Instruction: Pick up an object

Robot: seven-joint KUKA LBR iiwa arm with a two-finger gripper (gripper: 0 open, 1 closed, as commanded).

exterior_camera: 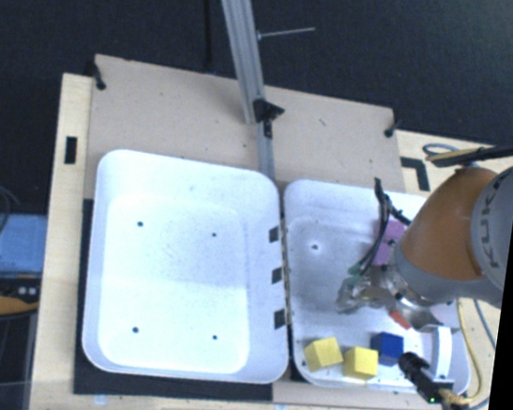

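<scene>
The arm leans in over the right bin [331, 210], its orange band [448, 222] bulking above the wrist, and the claw [354, 296] hangs low near the middle of that bin's floor. From here I cannot tell what state the claw is in. Just below it, toward the bin's near edge, sit two yellow blocks [324, 353] side by side, and a blue block [388, 347] lies below and to the claw's right. A pink object [388, 239] peeks out just above the claw, against the wrist. The left bin [182, 265] lies well off to the claw's left.
</scene>
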